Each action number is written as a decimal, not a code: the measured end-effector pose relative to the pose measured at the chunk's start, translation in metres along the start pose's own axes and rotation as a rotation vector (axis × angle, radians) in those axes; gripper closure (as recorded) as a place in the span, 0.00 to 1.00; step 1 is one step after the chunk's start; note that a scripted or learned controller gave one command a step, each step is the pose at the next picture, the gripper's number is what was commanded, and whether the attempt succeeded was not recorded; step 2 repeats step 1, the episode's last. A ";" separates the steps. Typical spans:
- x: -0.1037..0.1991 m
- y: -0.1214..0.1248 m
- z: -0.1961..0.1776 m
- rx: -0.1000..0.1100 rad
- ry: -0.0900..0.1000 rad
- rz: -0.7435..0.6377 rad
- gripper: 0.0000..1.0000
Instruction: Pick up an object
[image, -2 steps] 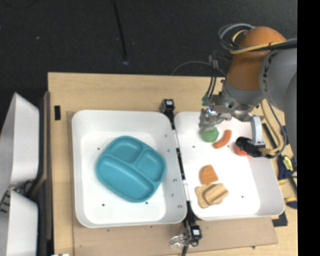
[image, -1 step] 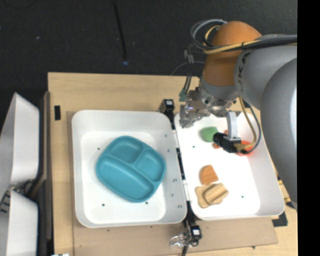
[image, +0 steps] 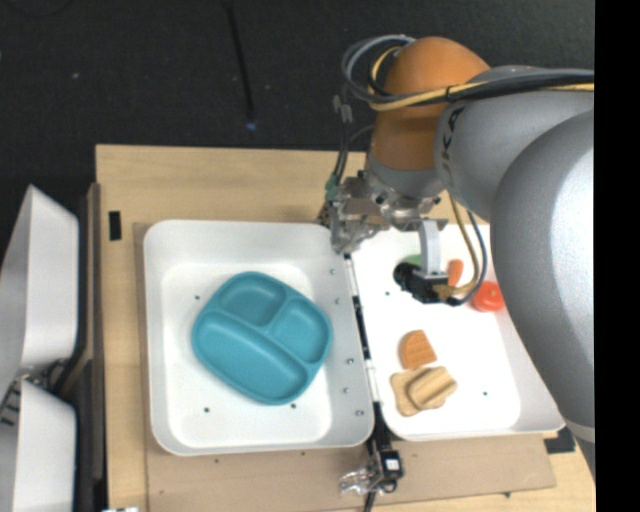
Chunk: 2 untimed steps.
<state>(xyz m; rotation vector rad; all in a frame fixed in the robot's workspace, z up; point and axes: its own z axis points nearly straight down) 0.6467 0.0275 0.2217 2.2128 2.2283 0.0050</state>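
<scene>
Approach step, as I judge it: gripper (image: 349, 224) hangs at the back left corner of the right bin (image: 478, 340), grip state cannot be told; candidate orange wedge (image: 418, 350) and tan block (image: 423, 388) lie nearer the front, so next move calls for repositioning over one, then descending.

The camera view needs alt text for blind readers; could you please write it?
The pincer hovers at the far end of the wall between two white bins. The left bin holds a teal divided plate; the right bin a tan block and orange wedge.
</scene>
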 end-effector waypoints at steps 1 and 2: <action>0.054 0.013 -0.018 0.000 0.001 -0.001 1.00; 0.054 0.013 -0.018 0.000 0.001 -0.001 1.00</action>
